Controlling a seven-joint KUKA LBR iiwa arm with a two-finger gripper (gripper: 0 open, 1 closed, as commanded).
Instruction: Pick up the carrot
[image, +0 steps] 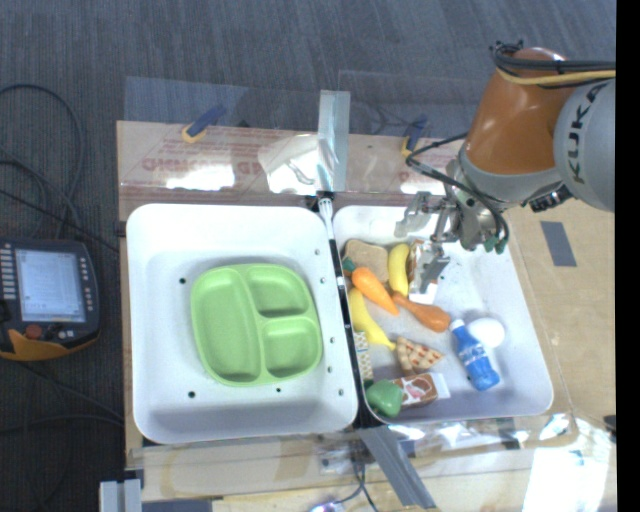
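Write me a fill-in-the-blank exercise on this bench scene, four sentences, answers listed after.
1. The green divided plate lies in the ____ bin of the camera view.
2. The carrot lies in the same bin as the blue ____ with a white cap.
3. The gripper hangs over the ____ bin.
4. The banana beside the carrot is ____ in colour.

Missing words: left; bottle; right; yellow

The arm (560, 120) is cut off by the right edge. The pincer (432, 262) overlaps the banana (399, 268); its fingers blur together.
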